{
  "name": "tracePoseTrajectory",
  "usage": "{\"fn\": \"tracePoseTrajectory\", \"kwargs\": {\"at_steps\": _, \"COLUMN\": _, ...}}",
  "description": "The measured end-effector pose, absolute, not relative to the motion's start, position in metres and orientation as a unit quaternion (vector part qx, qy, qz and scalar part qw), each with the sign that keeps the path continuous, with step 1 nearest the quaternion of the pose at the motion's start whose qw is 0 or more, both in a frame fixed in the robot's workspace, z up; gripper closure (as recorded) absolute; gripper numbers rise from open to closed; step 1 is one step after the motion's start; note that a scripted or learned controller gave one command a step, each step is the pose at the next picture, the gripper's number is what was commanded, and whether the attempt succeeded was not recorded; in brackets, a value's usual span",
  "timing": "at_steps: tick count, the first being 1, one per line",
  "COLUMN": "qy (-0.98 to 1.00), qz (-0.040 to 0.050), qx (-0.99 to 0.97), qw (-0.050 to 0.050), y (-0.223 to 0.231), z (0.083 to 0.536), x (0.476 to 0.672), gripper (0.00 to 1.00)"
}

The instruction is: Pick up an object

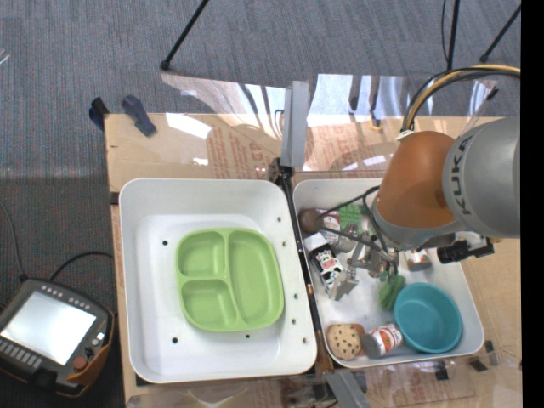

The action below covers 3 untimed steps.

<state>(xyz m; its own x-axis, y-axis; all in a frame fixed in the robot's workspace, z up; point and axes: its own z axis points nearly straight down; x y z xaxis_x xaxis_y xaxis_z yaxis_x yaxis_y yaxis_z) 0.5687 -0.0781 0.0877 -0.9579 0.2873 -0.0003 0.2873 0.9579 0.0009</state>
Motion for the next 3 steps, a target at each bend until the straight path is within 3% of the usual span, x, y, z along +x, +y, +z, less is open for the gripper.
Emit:
{"fn": "tracePoseTrajectory", "kwargs": {"at_steps": 1, "qy": 0.989, "qz": 0.0, "qx": 0.145, "qw": 0.001, "y": -0.132, "z": 0.088, "x": 0.581, "gripper": 0.0}}
{"fn": "tracePoseTrajectory", "kwargs": {"at_steps": 2, "qy": 0.989, "qz": 0.0057, "qx": 0.15, "qw": -0.001, "y": -0.168, "z": 0.087, "x": 0.512, "gripper": 0.0}}
{"fn": "tracePoseTrajectory", "kwargs": {"at_steps": 3, "qy": 0.999, "qz": 0.0008, "qx": 0.052, "qw": 0.001, "y": -0.162, "z": 0.088, "x": 0.586, "gripper": 0.0}}
